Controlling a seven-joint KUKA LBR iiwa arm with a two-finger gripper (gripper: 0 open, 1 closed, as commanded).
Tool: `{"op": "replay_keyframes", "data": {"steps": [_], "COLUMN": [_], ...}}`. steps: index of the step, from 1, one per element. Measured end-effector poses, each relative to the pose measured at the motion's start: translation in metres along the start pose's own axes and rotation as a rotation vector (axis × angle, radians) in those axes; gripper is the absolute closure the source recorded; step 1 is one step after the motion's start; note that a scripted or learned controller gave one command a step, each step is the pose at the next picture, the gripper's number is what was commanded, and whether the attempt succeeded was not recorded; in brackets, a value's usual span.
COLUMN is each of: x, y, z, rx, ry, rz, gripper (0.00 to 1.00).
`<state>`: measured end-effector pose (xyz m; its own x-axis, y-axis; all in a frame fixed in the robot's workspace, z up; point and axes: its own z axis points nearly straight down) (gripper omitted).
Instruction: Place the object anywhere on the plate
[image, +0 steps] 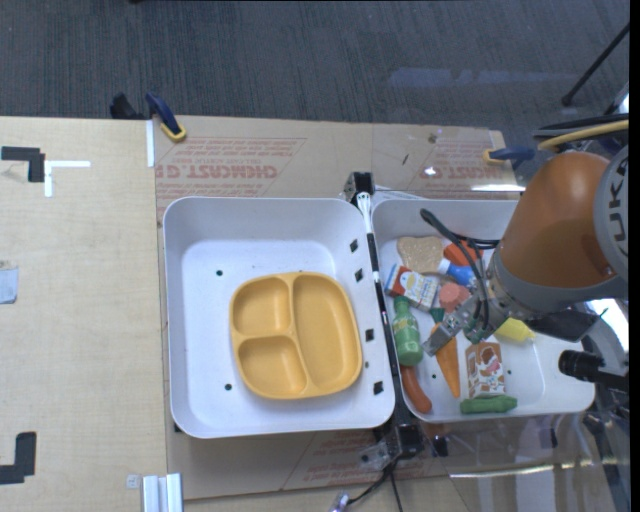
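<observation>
A yellow three-compartment plate lies in the left bin, with nothing on it. My gripper hangs low over the right bin, among the toy foods there. Its tip sits just above an orange carrot, beside a green bottle and a small carton. The arm's orange band hides much of the bin's right part.
The right bin also holds a slice of bread, a red sausage, a printed packet, a green pod, a yellow piece and a pink piece. The bins' shared wall runs between plate and gripper.
</observation>
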<state>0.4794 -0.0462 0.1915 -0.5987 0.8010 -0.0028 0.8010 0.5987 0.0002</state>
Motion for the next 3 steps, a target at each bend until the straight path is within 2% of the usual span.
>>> {"op": "replay_keyframes", "data": {"steps": [1, 2, 3], "x": [0.035, 0.064, 0.064], "y": [0.088, 0.147, 0.147], "z": [0.000, -0.061, -0.061], "rx": [0.000, 0.003, 0.003], "ry": [0.001, 0.001, 0.001], "rz": [0.024, 0.068, 0.068], "gripper": [1.00, 1.00, 0.00]}}
